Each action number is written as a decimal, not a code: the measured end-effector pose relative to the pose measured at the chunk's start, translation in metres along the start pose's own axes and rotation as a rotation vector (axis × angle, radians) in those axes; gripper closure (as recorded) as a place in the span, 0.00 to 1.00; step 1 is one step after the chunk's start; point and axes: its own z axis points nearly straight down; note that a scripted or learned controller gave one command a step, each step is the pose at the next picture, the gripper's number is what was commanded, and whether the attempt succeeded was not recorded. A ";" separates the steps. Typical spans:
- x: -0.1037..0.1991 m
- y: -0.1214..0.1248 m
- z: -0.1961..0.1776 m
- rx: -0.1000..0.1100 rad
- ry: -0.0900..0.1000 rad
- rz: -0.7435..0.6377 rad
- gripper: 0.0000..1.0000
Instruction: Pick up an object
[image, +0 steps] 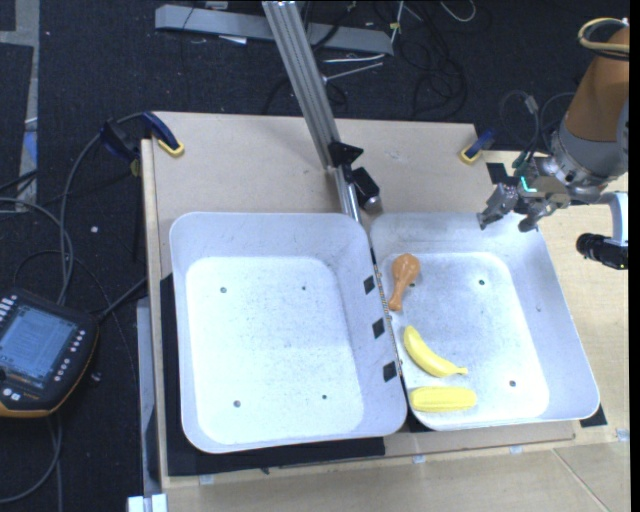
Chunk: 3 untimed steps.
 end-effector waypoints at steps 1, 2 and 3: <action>0.000 0.000 0.000 0.000 0.000 0.000 0.00; 0.007 -0.005 0.046 0.004 0.001 0.000 0.00; 0.012 -0.003 0.090 0.004 0.001 0.000 0.00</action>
